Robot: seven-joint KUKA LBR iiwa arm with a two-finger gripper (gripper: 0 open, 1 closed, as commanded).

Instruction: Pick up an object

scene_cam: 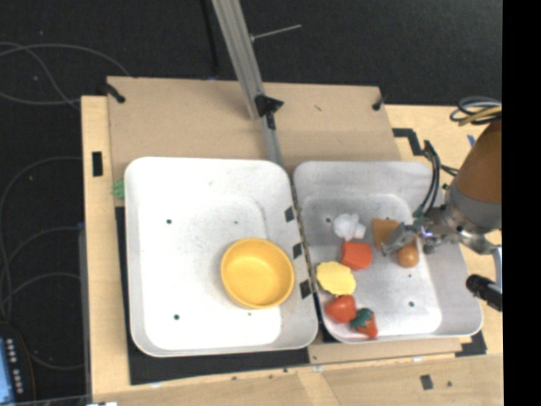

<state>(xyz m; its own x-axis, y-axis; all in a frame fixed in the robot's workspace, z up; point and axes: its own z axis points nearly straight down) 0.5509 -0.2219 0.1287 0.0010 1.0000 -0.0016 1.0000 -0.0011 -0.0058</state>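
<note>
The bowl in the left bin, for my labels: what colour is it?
Yellow: the bowl shows plainly in the camera view.

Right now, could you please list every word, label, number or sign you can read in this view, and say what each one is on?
No readable text anywhere in this view.
Left bin: no print or label to be seen.
Right bin: likewise none.
Yellow bowl: plain.
Small items in the right bin, such as the yellow piece: no markings can be made out.
Arm: no lettering legible.

Tan bench on black floor; loose cables, possibly wiring, at left.
</note>
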